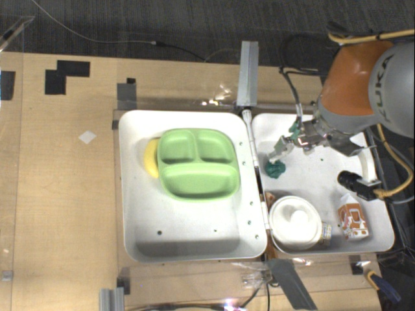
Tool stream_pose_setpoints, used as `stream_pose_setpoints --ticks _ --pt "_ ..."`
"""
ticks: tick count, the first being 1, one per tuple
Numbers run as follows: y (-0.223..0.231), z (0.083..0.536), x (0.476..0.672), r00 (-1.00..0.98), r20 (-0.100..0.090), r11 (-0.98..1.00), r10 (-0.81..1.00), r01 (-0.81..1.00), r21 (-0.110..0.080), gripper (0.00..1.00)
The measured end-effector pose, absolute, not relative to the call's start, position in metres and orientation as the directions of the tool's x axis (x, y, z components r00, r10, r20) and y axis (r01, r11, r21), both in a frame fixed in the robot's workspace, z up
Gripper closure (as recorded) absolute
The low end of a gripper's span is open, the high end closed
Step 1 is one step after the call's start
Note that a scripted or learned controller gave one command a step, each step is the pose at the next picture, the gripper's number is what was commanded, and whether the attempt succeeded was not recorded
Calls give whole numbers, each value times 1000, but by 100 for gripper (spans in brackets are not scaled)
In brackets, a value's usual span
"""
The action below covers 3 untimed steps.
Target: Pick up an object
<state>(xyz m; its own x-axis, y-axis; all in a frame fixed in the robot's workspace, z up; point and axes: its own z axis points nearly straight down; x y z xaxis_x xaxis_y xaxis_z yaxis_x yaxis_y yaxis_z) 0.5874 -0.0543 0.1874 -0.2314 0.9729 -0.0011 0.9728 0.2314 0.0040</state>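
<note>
I see the gripper (pixel 280 149) poised above the teal object (pixel 276 169) in the right bin (pixel 324 125), grip state indeterminable.

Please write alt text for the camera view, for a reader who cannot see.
The gripper hovers above a small teal object in the right bin, near a white bowl. The left bin holds a green divided tray.

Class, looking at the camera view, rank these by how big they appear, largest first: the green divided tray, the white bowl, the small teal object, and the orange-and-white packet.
1. green divided tray
2. white bowl
3. orange-and-white packet
4. small teal object

The tray and bowl are clearly ranked; the packet looks only modestly larger than the teal object.
</note>
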Motion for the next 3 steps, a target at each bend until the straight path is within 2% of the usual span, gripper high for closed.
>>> stream_pose_setpoints --ticks 1,2,3 --pt "-91 129 574 -333 -1 333 943 943 4 0" --pt "-90 87 623 -331 -3 331 944 944 7 0" --pt "-91 101 626 -332 -8 332 943 943 14 100"
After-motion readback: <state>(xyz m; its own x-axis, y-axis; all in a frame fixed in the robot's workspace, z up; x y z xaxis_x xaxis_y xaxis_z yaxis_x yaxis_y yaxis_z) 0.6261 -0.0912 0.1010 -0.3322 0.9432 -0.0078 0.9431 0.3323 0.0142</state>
